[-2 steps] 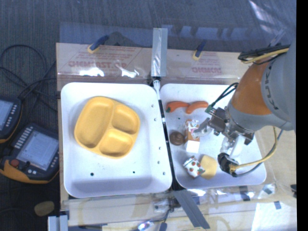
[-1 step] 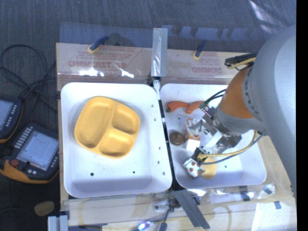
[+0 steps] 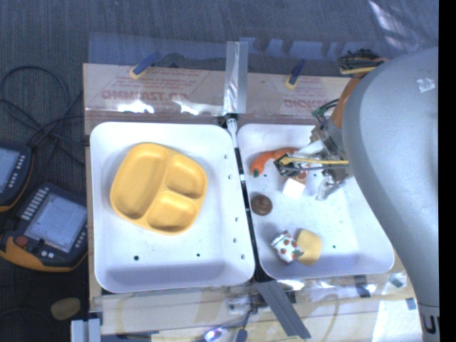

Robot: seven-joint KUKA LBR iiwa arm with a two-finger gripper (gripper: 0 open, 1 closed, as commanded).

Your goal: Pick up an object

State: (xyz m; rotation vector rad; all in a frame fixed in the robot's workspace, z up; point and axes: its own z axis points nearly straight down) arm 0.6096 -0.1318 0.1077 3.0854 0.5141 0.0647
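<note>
Over the right bin (image 3: 370, 258), from the fixed overhead camera, you see the grey arm (image 3: 399, 177) filling the right side, its end effector (image 3: 303, 164) down low near the bin's upper middle, amid an orange carrot-shaped toy (image 3: 265, 159) and a small white block (image 3: 293, 187). You cannot tell from this slant whether it is spread or pressed together; cables and yellowish bars clutter the spot, and nothing clearly sits pinched in it. You would judge the step as the reach or descent toward a grasp, with no lift yet evident. The next move likely calls for settling squarely over one item, the toy or the block, since they lie close together and a stray contact could nudge either aside. Further down the bin you have a flat brown disc (image 3: 262, 204), a rounded white piece with red and green spots (image 3: 283, 246), and touching it a soft-looking yellow lump (image 3: 310, 246). In the left bin (image 3: 114, 262) a glossy yellow divided tray (image 3: 158, 187) with three hollows rests alone. Both bins are smooth white plastic on the worktop (image 3: 164, 84).
</note>
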